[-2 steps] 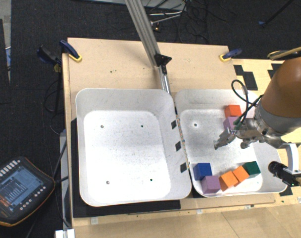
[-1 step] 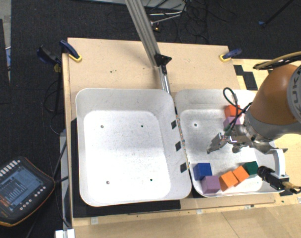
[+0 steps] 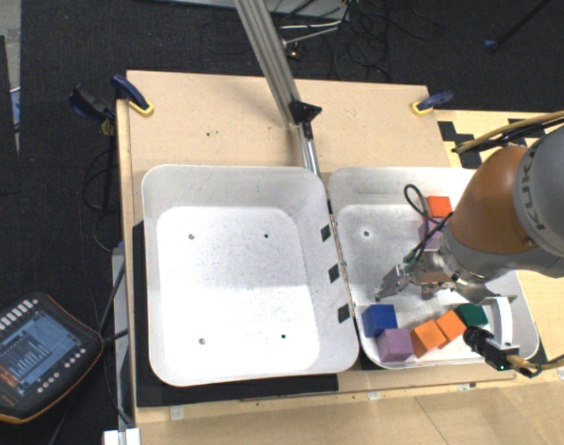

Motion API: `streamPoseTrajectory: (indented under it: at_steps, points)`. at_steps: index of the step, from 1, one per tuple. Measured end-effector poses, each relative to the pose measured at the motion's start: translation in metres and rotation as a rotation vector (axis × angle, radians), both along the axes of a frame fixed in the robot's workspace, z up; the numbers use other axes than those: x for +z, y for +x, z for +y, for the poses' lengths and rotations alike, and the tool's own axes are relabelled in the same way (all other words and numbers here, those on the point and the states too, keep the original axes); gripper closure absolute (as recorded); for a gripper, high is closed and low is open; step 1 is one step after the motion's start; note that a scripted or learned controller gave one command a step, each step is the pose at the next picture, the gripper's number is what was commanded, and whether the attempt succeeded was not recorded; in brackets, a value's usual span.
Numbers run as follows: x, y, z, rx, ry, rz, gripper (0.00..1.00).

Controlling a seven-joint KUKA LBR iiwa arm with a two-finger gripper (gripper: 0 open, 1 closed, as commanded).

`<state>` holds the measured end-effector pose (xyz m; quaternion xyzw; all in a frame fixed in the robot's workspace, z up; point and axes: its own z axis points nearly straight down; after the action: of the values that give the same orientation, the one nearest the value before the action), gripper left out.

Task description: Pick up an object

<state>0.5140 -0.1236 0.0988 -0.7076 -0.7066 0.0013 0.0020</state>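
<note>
While my arm (image 3: pixel 505 216) reaches in from the right, grey with its orange band bulking over the right bin (image 3: pixel 356 188), my claw (image 3: pixel 400 282) hangs low over that bin's floor, near its middle. My two fingers (image 3: pixel 390 286) look parted, their tips pointing left toward the divide between the bins, and nothing sits between them.

The blocks lie toward the near edge of the right bin. A blue cube (image 3: pixel 379 319) sits just below my fingertips, close but apart from them. Beside it, nearer the rim, is a purple cube (image 3: pixel 396 344), and touching that on its right is an orange block (image 3: pixel 431 333). A green block (image 3: pixel 471 316) shows just beyond the orange one, partly under my wrist. Another orange block (image 3: pixel 438 207) rests at the far side of the bin, beside my arm, next to a looping black cable (image 3: pixel 415 199).

The left bin (image 3: pixel 231 272) stands alongside the right one, their rims meeting.
</note>
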Motion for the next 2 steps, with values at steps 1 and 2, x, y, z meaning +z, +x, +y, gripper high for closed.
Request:
streamPoseTrajectory:
  at_steps: [1, 2]
  points:
    - [0.013, 0.002, 0.000, 0.000, -0.001, -0.006, 1.00]
    - [0.056, 0.001, 0.002, 0.004, -0.002, -0.009, 1.00]
